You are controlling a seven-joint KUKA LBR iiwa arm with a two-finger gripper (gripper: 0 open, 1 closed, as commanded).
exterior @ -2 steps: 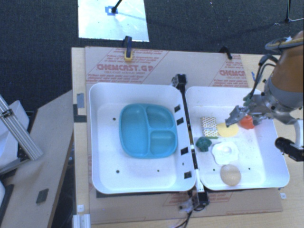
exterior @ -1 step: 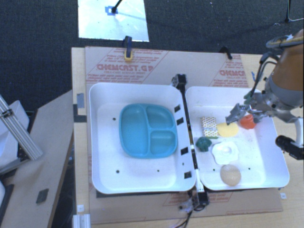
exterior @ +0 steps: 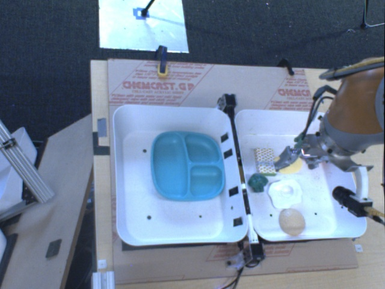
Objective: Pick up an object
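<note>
Bench (exterior: 72,161) of pale wood, seen from above at a slant, standing on dark carpet (exterior: 48,29). A square reflective sheet (exterior: 144,17) lies on the floor beyond it. The bench top is covered by a panel (exterior: 198,83) in protective paper with red "CHEMCAST GP" lettering, held at its far edge by a yellow clamp (exterior: 162,70). Two shallow white bins sit side by side on the panel.

The left bin (exterior: 132,221) contains a light-blue divided plate (exterior: 186,164) with three compartments. The right bin (exterior: 325,224) contains five small items: a patterned rectangular block (exterior: 264,158), a dark green lump (exterior: 258,182) just below it, a white toy fried egg (exterior: 284,192), a beige egg-shaped piece (exterior: 292,221) nearest the front wall, and a flat yellow piece (exterior: 295,168).

The arm (exterior: 358,110) enters from the right. Its gripper (exterior: 286,159) is low in the right bin, directly over the left edge of the yellow piece and just beside the patterned block. The yellow piece is pale and thin, partly hidden by the tool. It rests on the bin floor. Whether the jaws are spread or closed cannot be told.
</note>
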